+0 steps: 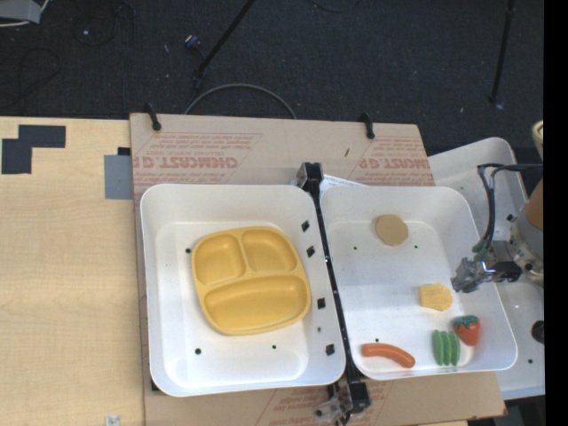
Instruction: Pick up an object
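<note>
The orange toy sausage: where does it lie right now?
The orange toy sausage lies in the right white bin, at its near edge, left of the green toy bean pods.

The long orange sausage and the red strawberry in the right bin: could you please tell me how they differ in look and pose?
The long orange sausage is a slim, slightly curved rod lying flat along the near wall of the right white bin; the red strawberry is short, rounded and green-topped. The sausage lies alone toward the middle divider, whereas the strawberry sits beside the green bean pods at the right. Both are small toy foods in the same bin.
</note>
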Motion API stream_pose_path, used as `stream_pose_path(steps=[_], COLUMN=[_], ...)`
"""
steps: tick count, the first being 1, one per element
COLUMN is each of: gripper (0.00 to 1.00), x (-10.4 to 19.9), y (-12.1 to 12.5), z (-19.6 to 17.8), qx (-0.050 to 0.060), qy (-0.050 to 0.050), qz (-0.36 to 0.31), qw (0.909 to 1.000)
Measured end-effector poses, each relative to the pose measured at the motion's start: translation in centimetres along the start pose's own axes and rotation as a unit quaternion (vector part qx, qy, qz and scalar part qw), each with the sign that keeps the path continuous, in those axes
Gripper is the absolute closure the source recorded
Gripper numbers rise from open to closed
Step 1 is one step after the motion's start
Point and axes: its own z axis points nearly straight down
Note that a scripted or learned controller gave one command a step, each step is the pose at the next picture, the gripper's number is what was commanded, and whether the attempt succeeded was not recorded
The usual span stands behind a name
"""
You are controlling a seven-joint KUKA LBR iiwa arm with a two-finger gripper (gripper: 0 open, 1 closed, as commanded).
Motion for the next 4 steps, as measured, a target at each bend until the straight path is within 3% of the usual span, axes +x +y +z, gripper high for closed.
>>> stream_pose_path(steps=[1,4], gripper=[1.00,1.00], x=[-0.1,14.3], y=[0.1,1.5], z=[-3.3,-3.7], qx=[0.001,0.002], qy=[0.000,0.002], qz=[0.000,-0.002], qw=[1.0000,1.0000])
